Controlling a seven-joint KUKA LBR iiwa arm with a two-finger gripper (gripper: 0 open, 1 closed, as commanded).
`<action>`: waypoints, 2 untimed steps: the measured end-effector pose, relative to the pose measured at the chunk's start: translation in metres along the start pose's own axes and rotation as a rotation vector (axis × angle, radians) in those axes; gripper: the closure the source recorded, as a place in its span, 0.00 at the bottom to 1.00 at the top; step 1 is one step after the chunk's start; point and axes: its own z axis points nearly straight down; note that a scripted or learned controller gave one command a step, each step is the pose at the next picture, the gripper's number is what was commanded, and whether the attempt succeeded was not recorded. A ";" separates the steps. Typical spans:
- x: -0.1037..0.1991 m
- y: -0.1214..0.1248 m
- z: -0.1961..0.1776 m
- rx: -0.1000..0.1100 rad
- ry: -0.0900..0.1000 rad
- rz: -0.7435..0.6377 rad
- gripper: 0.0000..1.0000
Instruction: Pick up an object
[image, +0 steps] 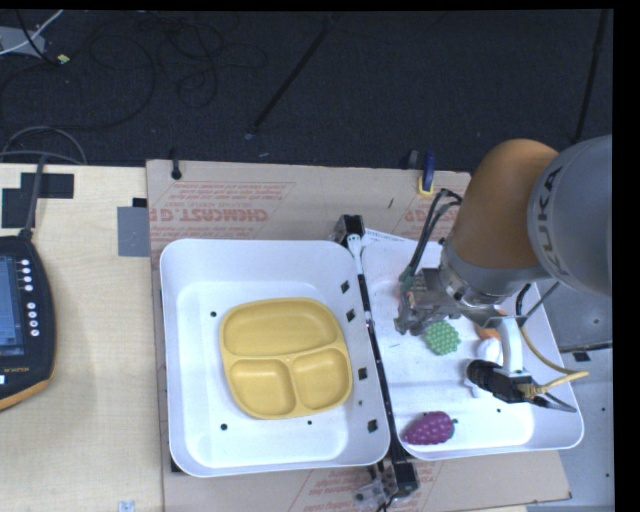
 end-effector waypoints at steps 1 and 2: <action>-0.026 -0.029 -0.105 -0.020 0.002 -0.004 1.00; 0.038 -0.038 -0.183 -0.020 0.005 -0.013 1.00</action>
